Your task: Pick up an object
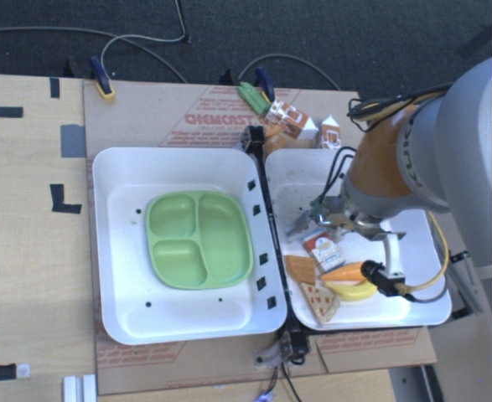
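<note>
My gripper [311, 222] hangs low in the right bin [422, 312], at its left middle, open with nothing between its fingers. Just below it lies a red and white packet [322, 250]. Around the packet sit an orange carrot [344, 271], a yellow banana [352, 291], an orange cracker [299, 267] and a tan waffle wedge [320, 302]. The grey arm with its orange band [381, 159] covers the bin's upper right part.
The left bin [116, 308] holds a green divided plate [199, 239]. Small cartons [289, 121] and a green clip [254, 98] lie on the cardboard behind the bins. A black divider [266, 216] runs between the bins.
</note>
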`<state>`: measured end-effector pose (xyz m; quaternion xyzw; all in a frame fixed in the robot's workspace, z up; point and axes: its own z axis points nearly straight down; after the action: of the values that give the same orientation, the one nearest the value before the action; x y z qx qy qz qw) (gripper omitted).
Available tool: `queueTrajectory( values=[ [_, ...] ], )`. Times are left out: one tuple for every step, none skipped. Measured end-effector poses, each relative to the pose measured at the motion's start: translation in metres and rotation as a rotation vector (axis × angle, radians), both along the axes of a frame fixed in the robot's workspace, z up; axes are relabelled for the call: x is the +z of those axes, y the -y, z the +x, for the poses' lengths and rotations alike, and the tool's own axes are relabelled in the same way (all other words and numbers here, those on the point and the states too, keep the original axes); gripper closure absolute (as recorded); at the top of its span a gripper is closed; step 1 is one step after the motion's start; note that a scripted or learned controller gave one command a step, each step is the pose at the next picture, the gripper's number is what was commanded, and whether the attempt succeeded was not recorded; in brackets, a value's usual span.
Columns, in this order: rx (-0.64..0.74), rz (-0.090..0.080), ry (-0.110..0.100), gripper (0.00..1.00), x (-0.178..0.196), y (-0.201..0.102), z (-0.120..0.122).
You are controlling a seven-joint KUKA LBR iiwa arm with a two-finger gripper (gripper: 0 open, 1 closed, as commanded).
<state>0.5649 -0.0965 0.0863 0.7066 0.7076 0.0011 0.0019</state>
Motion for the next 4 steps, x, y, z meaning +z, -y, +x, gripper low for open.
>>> queueTrajectory(
  values=[
    [-0.001,-0.003,0.001,1.0,0.01,0.001,0.0],
    [-0.002,-0.001,-0.005,1.0,0.057,0.085,-0.003],
    [0.001,0.001,-0.004,1.0,0.135,0.03,0.024],
    [0.002,0.002,-0.006,1.0,0.097,-0.054,0.103]
  ],
)
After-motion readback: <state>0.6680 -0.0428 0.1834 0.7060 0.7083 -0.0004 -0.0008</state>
